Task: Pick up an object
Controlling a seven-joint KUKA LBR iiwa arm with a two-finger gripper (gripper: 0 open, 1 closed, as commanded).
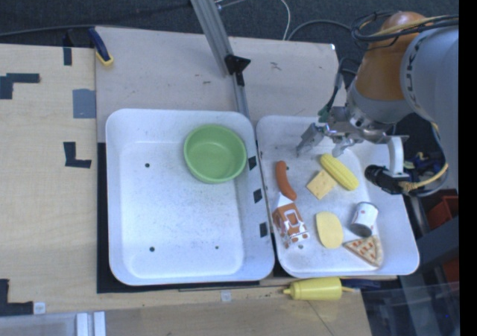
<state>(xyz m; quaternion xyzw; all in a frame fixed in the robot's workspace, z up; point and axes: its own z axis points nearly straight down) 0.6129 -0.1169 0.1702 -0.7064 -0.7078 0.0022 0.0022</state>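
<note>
A ribbed yellow corn cob (339, 170) lies in the right bin (399, 252), just below the claw (322, 141), which hangs spread and grasping nothing. No pick made yet; descent, grip and lift remain, by the look of it. Nearby: a cheese wedge (321, 185), a sausage (284, 180), a pizza slice (363, 249). A smooth green bowl (215, 153) sits in the left bin (134, 200).

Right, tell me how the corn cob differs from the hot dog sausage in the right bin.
The corn cob is yellow and thick; the sausage is orange-red and thin. The corn lies diagonally near the gripper; the sausage runs nearly lengthwise by the bin's left wall. Both are elongated toy foods lying flat in the right bin.
</note>
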